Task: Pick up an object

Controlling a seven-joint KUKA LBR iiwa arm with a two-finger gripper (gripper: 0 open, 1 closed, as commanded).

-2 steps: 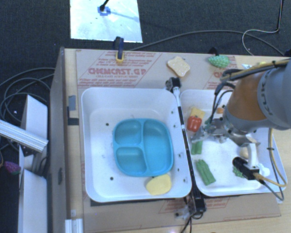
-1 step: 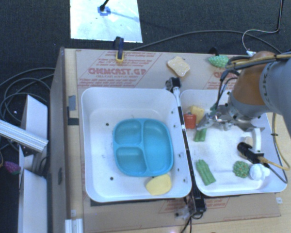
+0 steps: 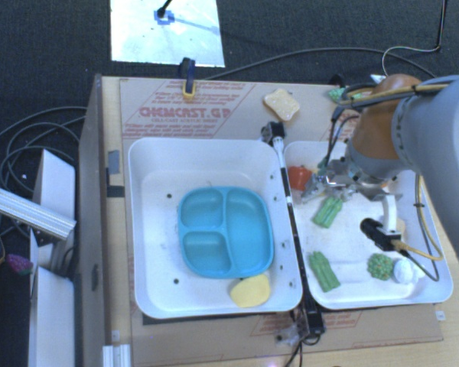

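The grey arm [image 3: 436,121] with its orange band [image 3: 375,125] comes in from the right of the frame and hangs over the upper part of the right bin [image 3: 428,285]. Its claw [image 3: 333,182] sits low over that bin, near the divider between the 2 bins; whether it is wide or narrow cannot be told, and nothing is visibly caught in it.

Just left of the claw lies a red-orange object [image 3: 298,177], close to the divider. Just below the claw is a light green block [image 3: 328,212], tilted. Lower in the same bin lie a darker green ridged piece [image 3: 323,271] at lower centre, and a green broccoli-like piece [image 3: 379,266] touching a white round object [image 3: 404,271] at lower right.

The left bin [image 3: 149,228] holds a blue divided plate [image 3: 225,231] with 3 compartments, and a yellow object [image 3: 250,290] just below it. A tan sponge-like piece [image 3: 281,104] rests on the cardboard-covered surface [image 3: 214,105] above the bins.
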